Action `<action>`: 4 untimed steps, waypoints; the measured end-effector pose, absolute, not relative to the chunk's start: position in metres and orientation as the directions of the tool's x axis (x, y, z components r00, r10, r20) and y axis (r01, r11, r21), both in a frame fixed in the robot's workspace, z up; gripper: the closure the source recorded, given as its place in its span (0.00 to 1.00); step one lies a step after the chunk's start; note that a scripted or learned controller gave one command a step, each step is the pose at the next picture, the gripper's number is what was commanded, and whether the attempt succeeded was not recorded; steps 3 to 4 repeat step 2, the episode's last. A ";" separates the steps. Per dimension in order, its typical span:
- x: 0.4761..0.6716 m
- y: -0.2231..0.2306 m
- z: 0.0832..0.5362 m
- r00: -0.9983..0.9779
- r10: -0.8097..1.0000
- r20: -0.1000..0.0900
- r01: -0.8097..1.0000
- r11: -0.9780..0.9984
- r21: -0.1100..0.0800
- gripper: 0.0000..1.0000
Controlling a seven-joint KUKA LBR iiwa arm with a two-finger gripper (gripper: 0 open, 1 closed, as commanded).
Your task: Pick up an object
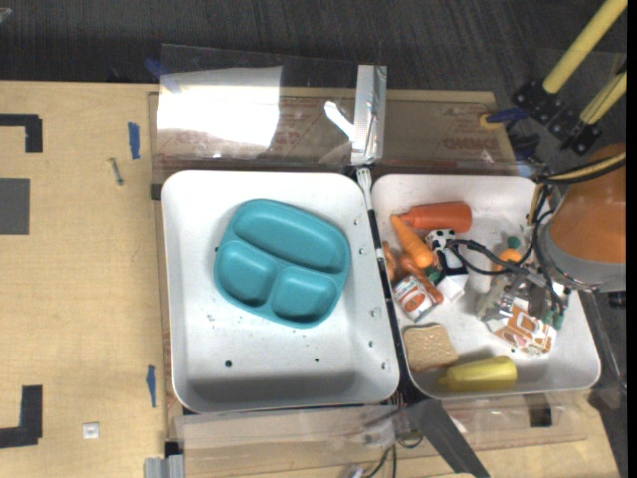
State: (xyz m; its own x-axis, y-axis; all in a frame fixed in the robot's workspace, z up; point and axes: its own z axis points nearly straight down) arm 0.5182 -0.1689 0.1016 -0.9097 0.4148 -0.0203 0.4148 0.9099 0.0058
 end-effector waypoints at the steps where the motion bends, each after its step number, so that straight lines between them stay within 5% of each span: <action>1: 0.513 -0.206 0.232 -0.844 0.536 -0.012 0.536 0.844 0.002 1.00; 2: 0.583 -0.216 0.097 -0.910 0.414 0.005 0.414 0.910 0.001 1.00; 4: 0.583 -0.216 0.097 -0.910 0.414 0.005 0.414 0.910 0.001 1.00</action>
